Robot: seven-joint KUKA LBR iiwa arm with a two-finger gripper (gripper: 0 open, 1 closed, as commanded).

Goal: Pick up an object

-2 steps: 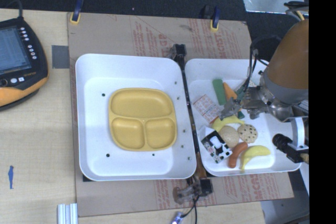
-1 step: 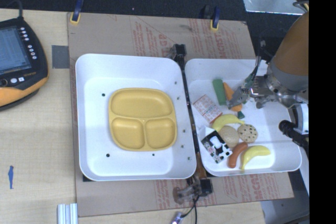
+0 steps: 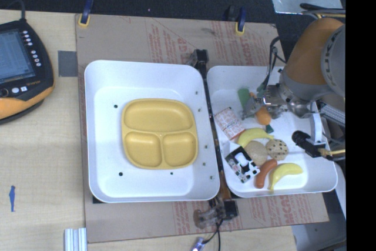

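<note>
Brown cardboard sheeting (image 3: 176,38), printed with faint reddish writing too pale to read, is covering the wooden bench beneath two shallow white bins. Sitting in the left white bin (image 3: 100,126) is a yellow plastic three-compartment tray (image 3: 160,132). Lying in the right white bin (image 3: 317,182) are a small white card with red print (image 3: 228,121), unreadable, a green block (image 3: 244,96), a small orange ball (image 3: 264,117), two yellow toy bananas (image 3: 286,173), a speckled cookie (image 3: 276,148), a reddish sausage (image 3: 266,172) and a black-and-white patterned piece (image 3: 242,163). Reaching in from the right, the grey two-finger gripper (image 3: 262,104) is hanging over the ball and green block at the bin's far side; whether it is gripping anything cannot be told. A handheld orange-and-grey control pendant (image 3: 20,70) is resting at the far left.
</note>
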